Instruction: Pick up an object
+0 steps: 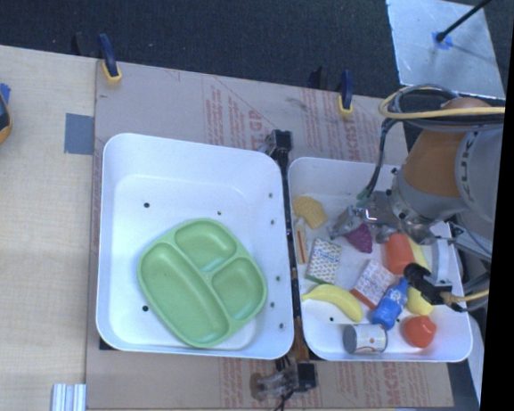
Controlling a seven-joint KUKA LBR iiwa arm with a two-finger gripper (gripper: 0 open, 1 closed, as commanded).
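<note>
Camera view: gripper [360, 220] low in right bin [317, 340], finger state impossible to tell. Purple object [360, 239] just below it; descend squarely, avoiding yellow piece [310, 211] left.

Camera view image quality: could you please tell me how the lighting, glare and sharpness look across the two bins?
In the camera view the light is even and soft; the left bin shows mild white glare on its floor around the green divided plate, with a faint shadow under the plate's edge. The small items in the right bin look slightly soft, and the gripper is dim and hard to resolve.
</note>
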